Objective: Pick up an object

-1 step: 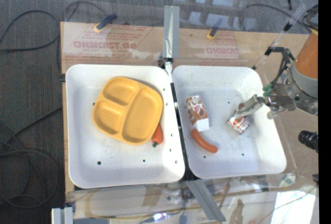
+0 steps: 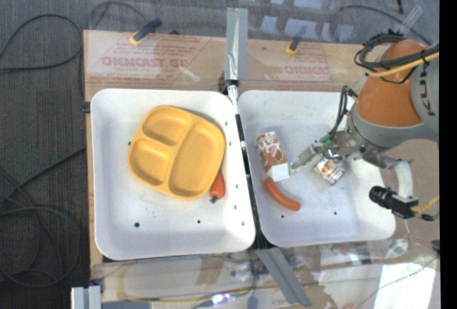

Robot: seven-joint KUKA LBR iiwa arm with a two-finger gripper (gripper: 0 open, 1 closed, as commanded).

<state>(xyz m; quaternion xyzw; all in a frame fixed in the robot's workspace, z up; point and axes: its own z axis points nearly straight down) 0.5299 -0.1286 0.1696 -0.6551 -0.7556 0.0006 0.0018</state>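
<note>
White bins sat side by side — the right bin (image 2: 371,229) held a carton (image 2: 272,151), a sausage (image 2: 282,195) and a small can (image 2: 330,170). The gripper (image 2: 319,155) hovered beside the can; finger state couldn't be told.

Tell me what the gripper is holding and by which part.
It cannot be told. The gripper sits low over a small orange-and-white object in the right bin, but nothing shows clearly between its fingers.

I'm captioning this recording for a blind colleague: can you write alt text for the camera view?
The grey and orange arm reaches from the right into the right bin, its gripper beside a small patterned can, near a brown carton and a sausage. The left bin holds a yellow divided tray and a carrot.
</note>
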